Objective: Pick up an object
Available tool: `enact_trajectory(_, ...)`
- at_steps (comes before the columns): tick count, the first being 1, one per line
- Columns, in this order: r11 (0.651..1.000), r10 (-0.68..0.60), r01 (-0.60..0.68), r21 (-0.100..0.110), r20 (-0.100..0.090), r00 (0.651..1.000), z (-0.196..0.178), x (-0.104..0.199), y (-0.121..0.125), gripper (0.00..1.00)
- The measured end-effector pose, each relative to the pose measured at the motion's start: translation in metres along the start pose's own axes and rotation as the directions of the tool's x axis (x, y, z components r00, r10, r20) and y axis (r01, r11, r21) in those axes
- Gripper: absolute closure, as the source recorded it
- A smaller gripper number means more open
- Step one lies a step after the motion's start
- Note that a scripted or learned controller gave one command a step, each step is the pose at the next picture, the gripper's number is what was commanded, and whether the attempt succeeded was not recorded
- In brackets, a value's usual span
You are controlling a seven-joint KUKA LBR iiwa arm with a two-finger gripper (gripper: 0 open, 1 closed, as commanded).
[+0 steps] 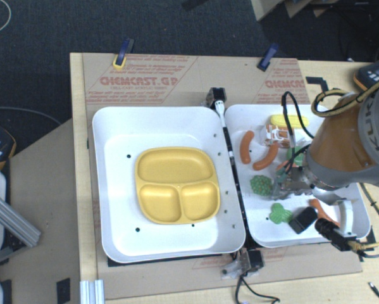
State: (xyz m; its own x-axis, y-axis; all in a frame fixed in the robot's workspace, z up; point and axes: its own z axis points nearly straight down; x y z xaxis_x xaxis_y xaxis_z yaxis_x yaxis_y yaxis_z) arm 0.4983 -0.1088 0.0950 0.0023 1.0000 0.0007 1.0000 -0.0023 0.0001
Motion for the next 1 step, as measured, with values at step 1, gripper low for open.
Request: enact_trajectory(1, 1.0, -0.004, 0.004, -0.006, 0.002, 1.0, -0.0587, 0.0059, -0.0052, 1.0)
